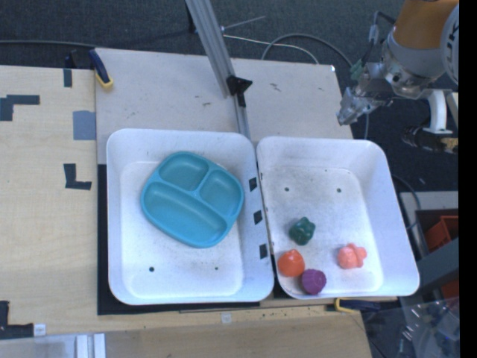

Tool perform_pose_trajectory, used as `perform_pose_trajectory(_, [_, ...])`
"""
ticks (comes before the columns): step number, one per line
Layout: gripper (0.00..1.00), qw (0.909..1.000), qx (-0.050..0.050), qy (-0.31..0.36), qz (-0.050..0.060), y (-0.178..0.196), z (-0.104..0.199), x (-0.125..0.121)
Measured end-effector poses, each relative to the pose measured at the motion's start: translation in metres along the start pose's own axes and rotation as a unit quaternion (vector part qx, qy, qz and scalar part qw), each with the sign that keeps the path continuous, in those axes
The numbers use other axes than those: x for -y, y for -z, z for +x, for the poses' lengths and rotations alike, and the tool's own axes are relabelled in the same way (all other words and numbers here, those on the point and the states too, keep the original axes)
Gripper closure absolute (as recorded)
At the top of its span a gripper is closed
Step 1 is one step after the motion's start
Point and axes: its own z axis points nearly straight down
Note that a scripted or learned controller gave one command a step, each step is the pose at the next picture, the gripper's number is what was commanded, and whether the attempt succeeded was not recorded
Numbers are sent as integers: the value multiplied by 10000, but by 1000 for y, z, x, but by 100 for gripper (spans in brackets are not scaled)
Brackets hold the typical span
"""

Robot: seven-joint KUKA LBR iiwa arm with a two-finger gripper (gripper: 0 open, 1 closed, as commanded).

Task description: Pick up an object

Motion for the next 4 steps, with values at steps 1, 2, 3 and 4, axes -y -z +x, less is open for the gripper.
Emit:
perform_pose_trajectory(1, [100,10000,-13,14,41,1,49,16])
perform_pose_trajectory(2, [100,10000,-15,21,52,-10,109,35])
perform_pose_trajectory(3, [100,10000,-12,15,60,-32,154,60])
perform_pose_trajectory(4, [100,10000,-11,20,52,-31,203,77])
